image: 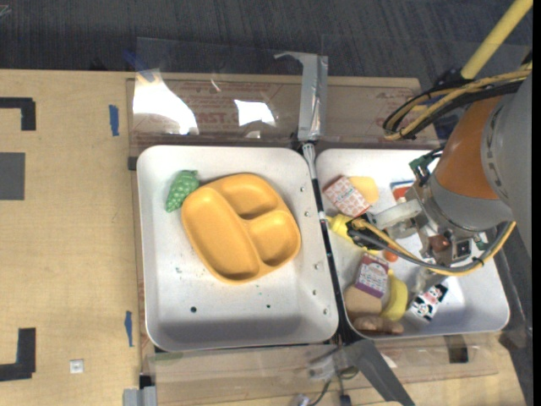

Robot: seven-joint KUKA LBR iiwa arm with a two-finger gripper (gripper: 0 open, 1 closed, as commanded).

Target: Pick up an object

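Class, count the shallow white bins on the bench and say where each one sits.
2. The left bin holds a yellow divided tray and green grapes; the right bin, beside it, holds small items under the arm.

Smooth, faintly glossy white plastic bins; a matt yellow plastic divided tray; bumpy green toy grapes; matt brown cardboard bench

Orange divided plate and green grapes lie in left bin.
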